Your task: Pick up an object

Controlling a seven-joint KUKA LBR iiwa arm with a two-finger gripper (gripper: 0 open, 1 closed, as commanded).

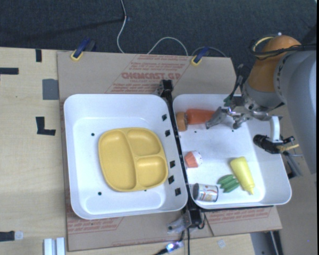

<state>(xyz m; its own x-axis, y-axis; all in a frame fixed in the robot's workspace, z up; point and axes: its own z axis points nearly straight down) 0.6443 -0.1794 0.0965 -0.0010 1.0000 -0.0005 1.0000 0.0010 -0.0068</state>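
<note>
Right bin (276,195): gripper (226,120), fingers spread and holding nothing, over the far part, with a carrot (200,116) just beside its left fingertip, and (nearer the camera, well apart) a yellow bottle (243,175), green pepper (229,183) and can (206,193).

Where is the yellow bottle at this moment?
The yellow bottle lies in the right bin, near its front right corner, beside the green vegetable and right of the small can.
</note>
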